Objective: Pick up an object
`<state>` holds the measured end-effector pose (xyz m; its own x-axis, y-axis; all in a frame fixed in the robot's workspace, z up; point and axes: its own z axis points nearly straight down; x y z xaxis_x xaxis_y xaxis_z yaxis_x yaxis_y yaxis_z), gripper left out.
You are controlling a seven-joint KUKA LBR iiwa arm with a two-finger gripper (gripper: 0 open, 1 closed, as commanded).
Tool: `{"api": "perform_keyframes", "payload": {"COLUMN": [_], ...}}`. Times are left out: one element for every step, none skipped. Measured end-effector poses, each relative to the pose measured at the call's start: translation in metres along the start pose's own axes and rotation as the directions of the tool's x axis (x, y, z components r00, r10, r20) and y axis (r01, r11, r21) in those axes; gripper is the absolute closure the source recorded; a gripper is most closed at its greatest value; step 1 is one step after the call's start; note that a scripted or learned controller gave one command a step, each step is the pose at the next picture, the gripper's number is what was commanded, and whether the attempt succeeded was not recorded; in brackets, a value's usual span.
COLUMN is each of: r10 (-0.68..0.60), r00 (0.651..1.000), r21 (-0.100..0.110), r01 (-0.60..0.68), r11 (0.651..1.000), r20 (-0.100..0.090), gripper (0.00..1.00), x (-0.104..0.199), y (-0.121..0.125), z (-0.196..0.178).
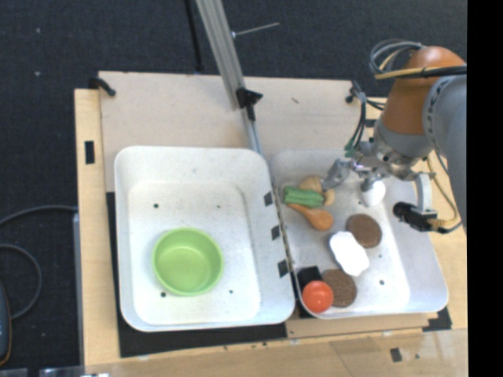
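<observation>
My gripper (354, 175) hangs over the back part of the right bin (420, 277), below the orange-banded wrist. Just left of it lie a green vegetable-shaped toy (304, 197), a tan piece (313, 184) and an orange carrot-like piece (319, 219). A small white thing (372, 192) sits right under the gripper; I cannot tell whether it is a loose object or part of the tool. Nearer the front lie a brown disc (364, 230), a white lump (348, 252), a second brown disc (339, 287) and a red ball (317, 295).
The left bin (141, 171) holds a green bowl (187, 261) near its front. A slanted metal pole (228, 53) rises behind the bins, ending at the divider. A black block (308, 274) sits beside the red ball. Cables loop around the wrist.
</observation>
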<state>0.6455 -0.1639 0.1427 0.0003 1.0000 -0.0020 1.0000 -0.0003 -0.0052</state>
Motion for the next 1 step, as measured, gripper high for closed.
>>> {"api": "perform_keyframes", "payload": {"r10": [0.0], "r00": [1.0], "r21": [-0.005], "r01": [0.0], "r11": [1.0], "r20": [0.001], "gripper": [0.0], "x": [-0.0014], "y": [0.0], "z": [0.0421]}}
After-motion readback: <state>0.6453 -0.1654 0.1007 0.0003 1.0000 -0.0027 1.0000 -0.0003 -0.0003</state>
